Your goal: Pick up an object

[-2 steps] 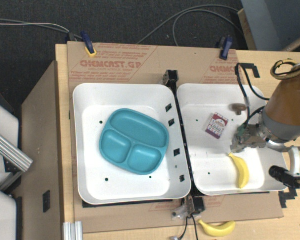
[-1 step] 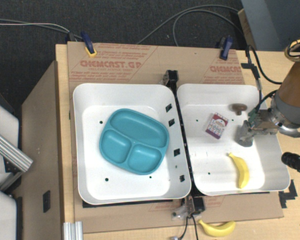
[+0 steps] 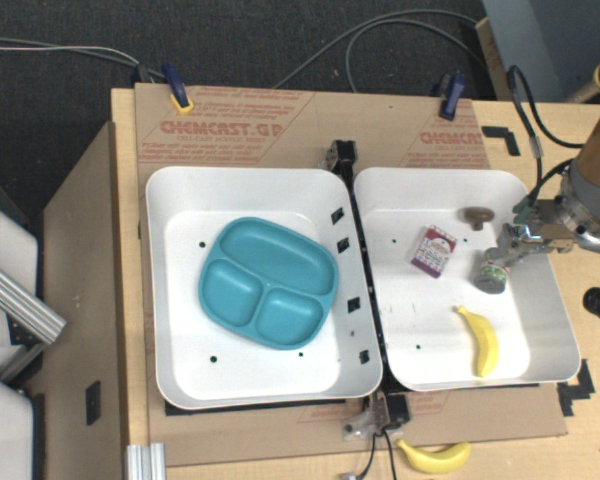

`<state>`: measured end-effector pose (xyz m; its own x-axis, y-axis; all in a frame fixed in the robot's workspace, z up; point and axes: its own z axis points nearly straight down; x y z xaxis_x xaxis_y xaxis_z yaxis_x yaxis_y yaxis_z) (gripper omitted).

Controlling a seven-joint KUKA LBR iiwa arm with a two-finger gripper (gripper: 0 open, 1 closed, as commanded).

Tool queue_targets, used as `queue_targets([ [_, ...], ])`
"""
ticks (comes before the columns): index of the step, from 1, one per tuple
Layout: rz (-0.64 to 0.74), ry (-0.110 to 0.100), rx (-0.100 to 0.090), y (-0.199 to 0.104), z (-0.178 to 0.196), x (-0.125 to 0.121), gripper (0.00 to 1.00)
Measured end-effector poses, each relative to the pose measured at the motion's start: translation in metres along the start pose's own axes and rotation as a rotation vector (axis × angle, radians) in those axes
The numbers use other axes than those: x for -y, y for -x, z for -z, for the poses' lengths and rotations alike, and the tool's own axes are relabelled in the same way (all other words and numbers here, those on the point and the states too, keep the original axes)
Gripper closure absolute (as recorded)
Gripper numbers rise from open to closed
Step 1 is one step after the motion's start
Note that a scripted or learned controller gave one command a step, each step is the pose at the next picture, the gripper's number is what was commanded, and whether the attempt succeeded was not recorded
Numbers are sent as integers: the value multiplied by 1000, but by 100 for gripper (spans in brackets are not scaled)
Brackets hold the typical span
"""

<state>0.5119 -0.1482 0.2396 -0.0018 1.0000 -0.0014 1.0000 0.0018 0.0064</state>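
The right bin [image 3: 540, 363] holds several small things. A yellow banana [image 3: 482, 340] lies near its front. A little purple and red box [image 3: 433, 251] sits in the middle. A brown lump [image 3: 476, 215] rests toward the back. A grey-green roundish object [image 3: 491, 274] lies at the right side. My gripper [image 3: 511, 240] hangs at the bin's right side, just above and behind the grey-green object and close to it. I cannot see anything held in it.
A teal divided plate [image 3: 268, 282] lies in the left bin [image 3: 170, 268]. A second banana [image 3: 435, 456] lies outside the bins on the bench's front edge. Black clips [image 3: 342, 156] join the bins along the middle wall. Cables run behind the bench.
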Motion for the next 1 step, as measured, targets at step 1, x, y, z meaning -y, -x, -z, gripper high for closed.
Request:
queue_targets([
  [1, 5, -4, -3, -54, 7, -5, 100],
])
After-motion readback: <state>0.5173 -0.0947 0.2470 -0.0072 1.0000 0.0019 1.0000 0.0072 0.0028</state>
